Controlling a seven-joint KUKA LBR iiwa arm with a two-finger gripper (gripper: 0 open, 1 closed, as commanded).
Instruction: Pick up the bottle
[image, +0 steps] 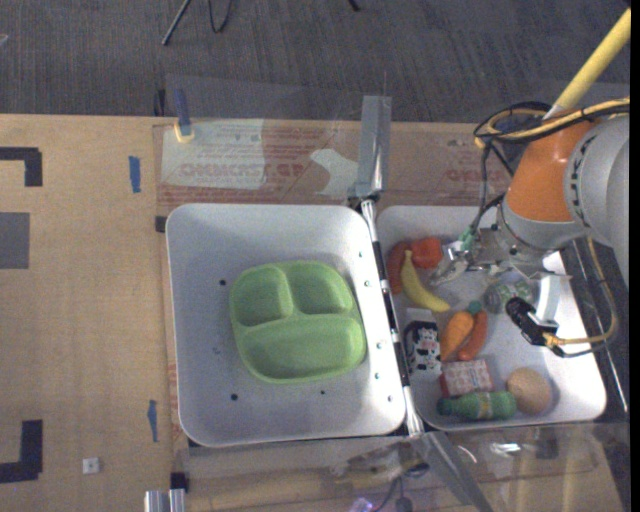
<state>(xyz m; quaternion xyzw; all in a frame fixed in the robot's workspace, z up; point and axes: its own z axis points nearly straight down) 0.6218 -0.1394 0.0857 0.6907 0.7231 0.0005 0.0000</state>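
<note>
- You see the bottle (477, 405) as a small green one with a yellowish band around its middle and a darker end toward the left.
- It lies on its side, its long axis running left to right.
- You find it in the right bin, close against that bin's near wall, toward the near left corner.

one fixed camera looks down aslant on both white bins (190, 300).

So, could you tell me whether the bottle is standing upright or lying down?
Lying down: the green bottle rests on its side along the right bin's near edge.
</note>
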